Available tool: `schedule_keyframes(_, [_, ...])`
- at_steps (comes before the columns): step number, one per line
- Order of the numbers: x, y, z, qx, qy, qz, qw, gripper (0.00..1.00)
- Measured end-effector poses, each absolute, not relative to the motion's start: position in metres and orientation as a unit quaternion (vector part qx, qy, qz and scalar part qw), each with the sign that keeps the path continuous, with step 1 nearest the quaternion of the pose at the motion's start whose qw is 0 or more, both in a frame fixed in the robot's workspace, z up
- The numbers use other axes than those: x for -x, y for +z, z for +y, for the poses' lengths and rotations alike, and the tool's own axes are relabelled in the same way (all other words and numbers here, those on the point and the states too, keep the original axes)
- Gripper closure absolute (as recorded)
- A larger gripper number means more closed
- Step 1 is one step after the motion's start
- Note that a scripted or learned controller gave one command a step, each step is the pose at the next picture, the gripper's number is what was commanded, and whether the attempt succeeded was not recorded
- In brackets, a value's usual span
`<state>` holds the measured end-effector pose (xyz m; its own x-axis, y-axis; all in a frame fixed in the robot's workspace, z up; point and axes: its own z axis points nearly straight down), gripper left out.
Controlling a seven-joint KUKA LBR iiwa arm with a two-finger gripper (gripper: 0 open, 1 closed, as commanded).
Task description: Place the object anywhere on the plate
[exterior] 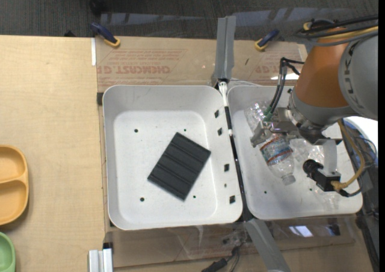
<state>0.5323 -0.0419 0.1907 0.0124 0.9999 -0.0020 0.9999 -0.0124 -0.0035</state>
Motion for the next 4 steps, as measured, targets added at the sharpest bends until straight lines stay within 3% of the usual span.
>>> schedule_keyframes(1, [-0.579,0.211,-0.032,0.652,0.0017,-0.758,0.0,1.0])
schedule_keyframes(2, [-0.627,0.237,-0.078,0.577,0.0008,-0.817,-0.001,1.0])
schedule_keyframes(3, [-0.6,0.2,0.035,0.604,0.0014,-0.797,0.001,1.0])
schedule_keyframes(4, [-0.626,0.216,-0.016,0.628,0.0012,-0.778,0.0,1.0])
